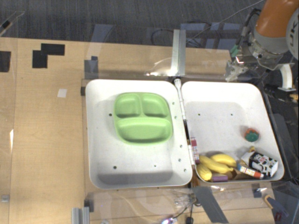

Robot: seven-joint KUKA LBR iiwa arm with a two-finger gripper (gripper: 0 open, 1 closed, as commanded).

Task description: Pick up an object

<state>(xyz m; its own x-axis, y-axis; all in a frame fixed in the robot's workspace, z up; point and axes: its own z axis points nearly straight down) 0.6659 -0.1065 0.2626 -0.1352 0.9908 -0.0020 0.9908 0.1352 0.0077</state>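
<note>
The jaws (pixel 235 65) are hanging up near the far right corner of the right bin (pixel 219 101), just past its back rim, and I cannot tell if they are apart or together because they are small and blurry from here. Nothing is showing between them, so I think the job is only starting: no object is picked up yet, and the arm (pixel 275 17) with its orange band is sitting high and off to the side. All the picking is left to do. The things to pick are lying in the near part of the right bin, well apart from the jaws. Some yellow bananas (pixel 215 164) are lying near the front rim, close together. Just beside them, on the right, a black and white toy (pixel 262 163) that looks like a little cow is resting in the front right corner, with a thin red and orange thing like a marker (pixel 248 171) touching it. A small round thing, green and red (pixel 252 135), is sitting alone by the right wall. The left bin (pixel 100 125) is holding a green plate with three parts (pixel 142 117), lying flat in the middle. Both bins are resting side by side on the wooden tabletop (pixel 42 125).
</note>
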